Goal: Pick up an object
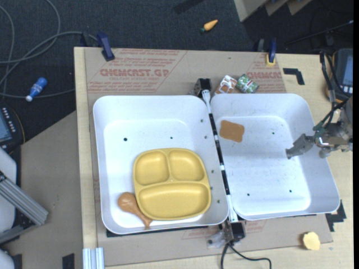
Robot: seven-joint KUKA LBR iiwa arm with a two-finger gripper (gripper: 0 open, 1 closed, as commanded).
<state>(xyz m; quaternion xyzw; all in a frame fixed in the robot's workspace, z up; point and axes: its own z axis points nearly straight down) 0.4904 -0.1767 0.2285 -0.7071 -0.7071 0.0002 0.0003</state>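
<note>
In the right bin (314, 200) a flat brown piece like toast (231, 131) lies near the back left corner. The left bin (112, 122) bears a yellow divided plate (171, 182), and an orange-brown drumstick-shaped toy (132, 205) rests against the plate's front left edge. My gripper (306, 151) hangs over the right bin's right side, well right of the toast. It is open with nothing between its fingers.
Behind the bins on the bench lie a small red-white packet (227, 84), a green crumpled item (247, 83) and a black part (202, 86). A yellow lump (311, 240) sits at the bench's front right. Blue clamps (105, 45) hold the back edge.
</note>
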